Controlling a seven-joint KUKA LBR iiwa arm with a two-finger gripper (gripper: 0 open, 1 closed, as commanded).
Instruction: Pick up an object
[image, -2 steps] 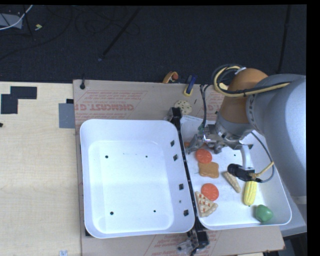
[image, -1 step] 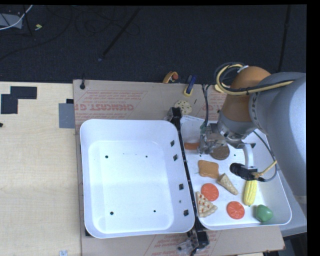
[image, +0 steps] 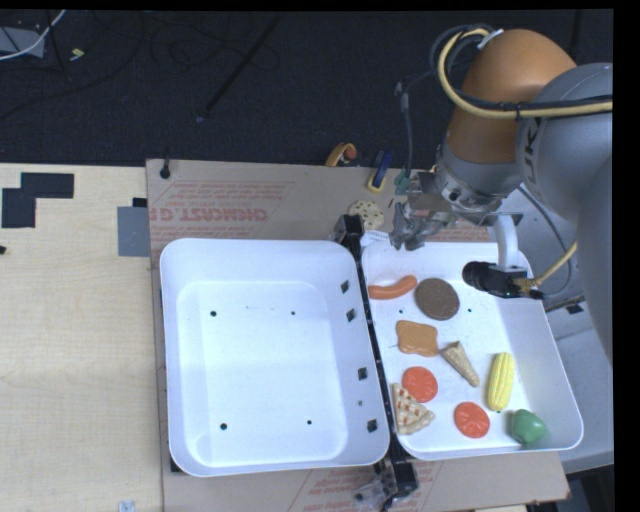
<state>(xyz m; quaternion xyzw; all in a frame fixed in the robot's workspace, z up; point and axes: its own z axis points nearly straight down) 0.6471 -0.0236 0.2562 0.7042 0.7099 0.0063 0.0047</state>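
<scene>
My gripper (image: 408, 237) hangs over the far left corner of the right bin (image: 556, 360), just above its back rim. Nothing shows in its grasp. Below it in the bin lie an orange sausage (image: 392, 288) and a brown round cookie (image: 437, 299), the nearest items. Further toward the front are an orange toast piece (image: 417, 338), a cone (image: 461, 362), a yellow corn cob (image: 500, 380), a red tomato slice (image: 420, 384), a pizza slice (image: 409, 410), a red-orange disc (image: 471, 420) and a green lump (image: 527, 427).
The left bin (image: 175, 330) sits beside the right one, joined by a black clip strip (image: 362, 330). Behind the bins on the cardboard lie a speckled cookie (image: 366, 213), an orange ring (image: 342, 153) and a small blue piece (image: 380, 170).
</scene>
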